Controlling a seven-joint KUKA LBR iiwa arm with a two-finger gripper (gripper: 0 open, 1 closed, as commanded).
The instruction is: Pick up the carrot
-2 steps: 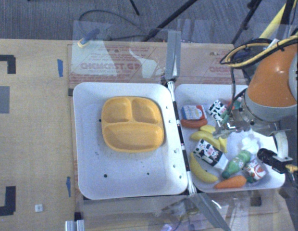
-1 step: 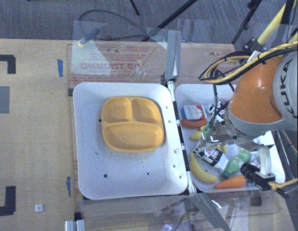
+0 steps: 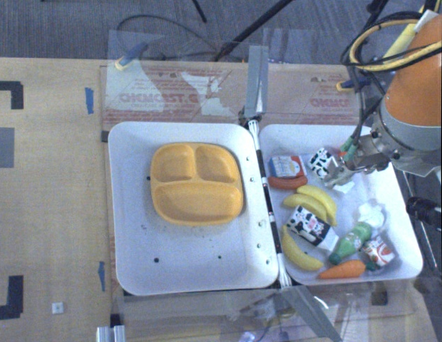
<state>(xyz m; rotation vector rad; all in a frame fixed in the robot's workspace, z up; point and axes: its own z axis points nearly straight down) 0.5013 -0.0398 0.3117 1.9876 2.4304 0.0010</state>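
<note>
The carrot is a small orange piece lying flat along the front edge of the right bin, between a banana and a red-and-white can. My gripper hangs over the back half of the same bin, well behind the carrot and beside a small cow-patterned item. It is apart from the carrot. The grey and orange arm comes in from the upper right.
The right bin also holds a second banana, a cow-patterned carton, a green bottle, a blue-and-white packet and a white lump. A yellow divided plate lies in the left bin.
</note>
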